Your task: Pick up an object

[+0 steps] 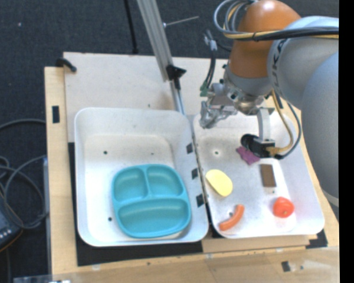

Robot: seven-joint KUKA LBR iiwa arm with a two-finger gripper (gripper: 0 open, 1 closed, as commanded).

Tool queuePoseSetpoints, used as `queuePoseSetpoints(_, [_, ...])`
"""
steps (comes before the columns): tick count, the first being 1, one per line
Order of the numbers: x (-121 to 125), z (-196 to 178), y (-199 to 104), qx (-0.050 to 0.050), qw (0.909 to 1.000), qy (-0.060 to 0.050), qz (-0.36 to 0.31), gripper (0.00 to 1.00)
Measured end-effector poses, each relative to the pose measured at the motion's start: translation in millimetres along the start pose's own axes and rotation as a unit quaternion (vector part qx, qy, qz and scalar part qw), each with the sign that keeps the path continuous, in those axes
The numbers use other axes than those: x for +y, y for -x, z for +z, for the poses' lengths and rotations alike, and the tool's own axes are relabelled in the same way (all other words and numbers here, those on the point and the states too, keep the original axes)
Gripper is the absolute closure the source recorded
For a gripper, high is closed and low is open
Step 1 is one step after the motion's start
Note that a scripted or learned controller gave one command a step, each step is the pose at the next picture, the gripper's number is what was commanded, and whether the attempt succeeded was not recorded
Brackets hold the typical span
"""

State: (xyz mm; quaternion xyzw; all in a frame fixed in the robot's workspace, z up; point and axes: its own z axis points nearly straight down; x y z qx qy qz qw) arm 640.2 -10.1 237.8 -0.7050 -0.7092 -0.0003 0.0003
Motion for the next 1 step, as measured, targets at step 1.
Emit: queuePoseSetpoints(1, [0.2, 1.1, -51.9, 0.0, 1.0, 0.0, 0.0, 1.0])
